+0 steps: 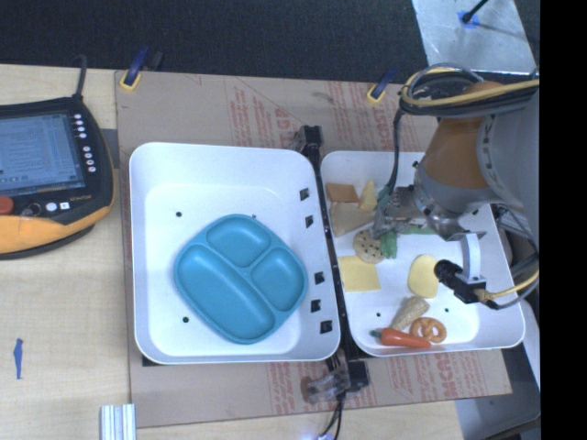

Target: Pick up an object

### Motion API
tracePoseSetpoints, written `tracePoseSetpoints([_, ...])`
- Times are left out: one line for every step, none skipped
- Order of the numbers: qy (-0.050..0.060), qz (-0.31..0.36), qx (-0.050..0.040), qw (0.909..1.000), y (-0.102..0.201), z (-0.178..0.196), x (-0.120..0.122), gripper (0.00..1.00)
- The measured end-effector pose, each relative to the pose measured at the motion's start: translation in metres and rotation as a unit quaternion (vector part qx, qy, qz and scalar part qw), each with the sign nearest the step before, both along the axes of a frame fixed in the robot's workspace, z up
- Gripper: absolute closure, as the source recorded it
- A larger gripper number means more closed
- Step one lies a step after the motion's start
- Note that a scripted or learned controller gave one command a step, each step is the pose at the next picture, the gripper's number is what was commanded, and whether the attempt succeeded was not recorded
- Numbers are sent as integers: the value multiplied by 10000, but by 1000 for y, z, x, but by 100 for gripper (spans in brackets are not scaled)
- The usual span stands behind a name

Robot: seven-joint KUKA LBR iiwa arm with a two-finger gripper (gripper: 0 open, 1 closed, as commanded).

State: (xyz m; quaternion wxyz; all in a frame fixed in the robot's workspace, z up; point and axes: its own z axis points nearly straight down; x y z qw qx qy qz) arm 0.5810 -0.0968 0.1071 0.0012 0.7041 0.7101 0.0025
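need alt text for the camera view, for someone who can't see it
A grey and orange robot arm reaches from the right into the right white bin, its gripper low among small toy food pieces. The left white bin holds a blue divided plate, and a control tablet lies on the bench at far left.

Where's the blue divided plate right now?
The blue divided plate lies in the left bin, toward its front, across the divider from the food items in the right bin.

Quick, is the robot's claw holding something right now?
End effector: low in the right bin among the toy food; whether it grips anything cannot be told.
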Motion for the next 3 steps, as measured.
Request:
tracePoseSetpoints([1,3,7,10000,57,106,-53,100])
tracePoseSetpoints([14,7,2,10000,108,146,-41,100])
tracePoseSetpoints([65,0,-10,10000,141,109,-36,100])
